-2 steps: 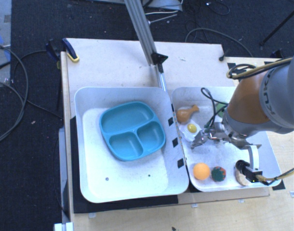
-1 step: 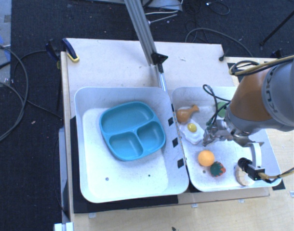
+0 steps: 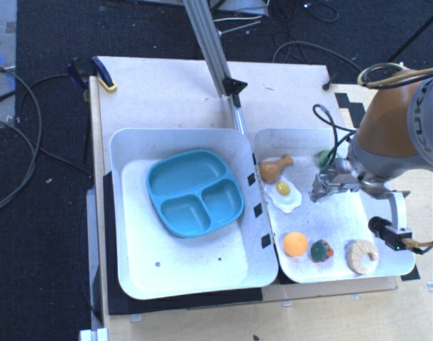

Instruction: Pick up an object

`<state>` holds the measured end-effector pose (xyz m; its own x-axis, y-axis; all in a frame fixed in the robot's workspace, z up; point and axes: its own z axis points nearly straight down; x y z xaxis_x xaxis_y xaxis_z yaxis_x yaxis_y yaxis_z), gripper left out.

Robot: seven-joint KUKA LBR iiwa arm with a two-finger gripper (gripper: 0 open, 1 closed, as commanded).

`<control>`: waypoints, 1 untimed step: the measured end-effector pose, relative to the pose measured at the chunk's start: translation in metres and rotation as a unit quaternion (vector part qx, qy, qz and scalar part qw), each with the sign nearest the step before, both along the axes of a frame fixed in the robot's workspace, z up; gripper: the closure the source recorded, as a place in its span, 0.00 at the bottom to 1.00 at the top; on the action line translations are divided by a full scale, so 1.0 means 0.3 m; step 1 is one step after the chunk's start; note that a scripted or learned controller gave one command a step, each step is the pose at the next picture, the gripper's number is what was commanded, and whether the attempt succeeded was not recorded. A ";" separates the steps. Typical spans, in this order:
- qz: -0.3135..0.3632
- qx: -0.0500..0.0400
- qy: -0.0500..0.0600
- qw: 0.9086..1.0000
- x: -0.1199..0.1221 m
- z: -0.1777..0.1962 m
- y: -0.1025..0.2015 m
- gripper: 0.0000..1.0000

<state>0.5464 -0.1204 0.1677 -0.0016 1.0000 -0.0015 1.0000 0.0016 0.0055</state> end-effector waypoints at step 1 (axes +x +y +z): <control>0.000 0.000 0.000 1.000 0.016 0.144 -0.003 1.00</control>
